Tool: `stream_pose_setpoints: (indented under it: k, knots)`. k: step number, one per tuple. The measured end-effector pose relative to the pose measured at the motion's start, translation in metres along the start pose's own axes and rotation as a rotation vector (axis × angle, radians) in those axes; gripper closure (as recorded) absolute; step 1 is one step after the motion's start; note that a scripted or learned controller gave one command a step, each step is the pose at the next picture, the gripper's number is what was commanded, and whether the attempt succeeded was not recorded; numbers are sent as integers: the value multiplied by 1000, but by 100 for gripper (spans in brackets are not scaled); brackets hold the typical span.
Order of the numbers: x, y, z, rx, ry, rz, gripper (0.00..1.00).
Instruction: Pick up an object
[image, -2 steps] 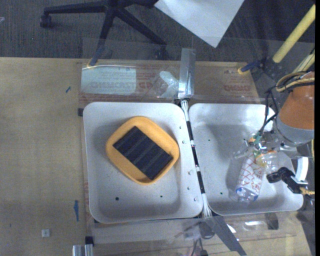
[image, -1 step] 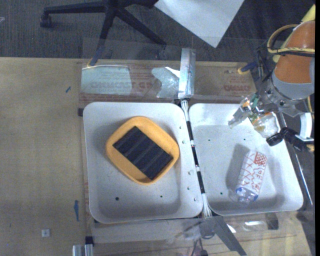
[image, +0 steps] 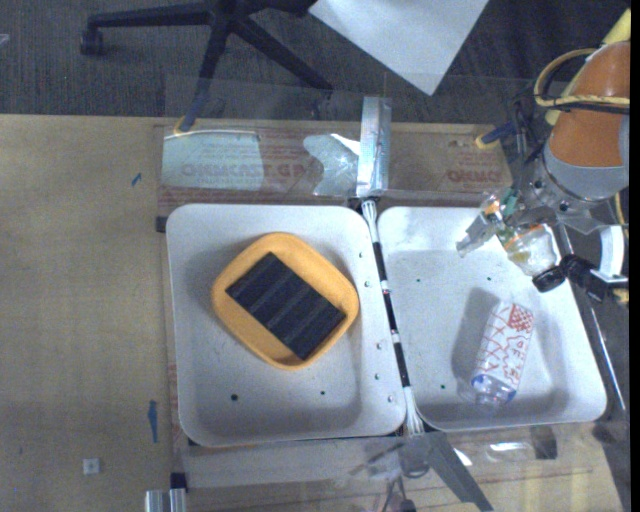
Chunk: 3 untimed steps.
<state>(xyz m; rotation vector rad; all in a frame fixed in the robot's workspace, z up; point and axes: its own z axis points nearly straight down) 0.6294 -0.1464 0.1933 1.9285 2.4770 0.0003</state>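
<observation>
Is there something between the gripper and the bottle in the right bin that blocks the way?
Nothing visible does. The gripper is above the far part of the right bin, and the bottle lies on its side nearer the camera, with bare bin floor between them.

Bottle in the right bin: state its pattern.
Clear bottle with a white label printed in red, seen in the camera view.

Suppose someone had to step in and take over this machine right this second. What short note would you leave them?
Gripper: above the far part of the right bin, near its back edge; nothing seen between its fingers.
Things: a plastic bottle with a red-and-white label lies on its side in the right bin, nearer the front. An orange block with a dark ribbed top lies in the left bin.
Done: nothing lifted; both things rest in their bins.
Left: come down on one thing, close, lift.
</observation>
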Motion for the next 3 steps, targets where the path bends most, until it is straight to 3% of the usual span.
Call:
stream_pose_setpoints:
  k: [1, 2, 3]
  knots:
    - [-54, -55, 88, 2, 2, -30, 0]
    - [-55, -54, 78, -2, 0, -28, 100]
    - [12, -51, -4, -3, -1, -371, 100]
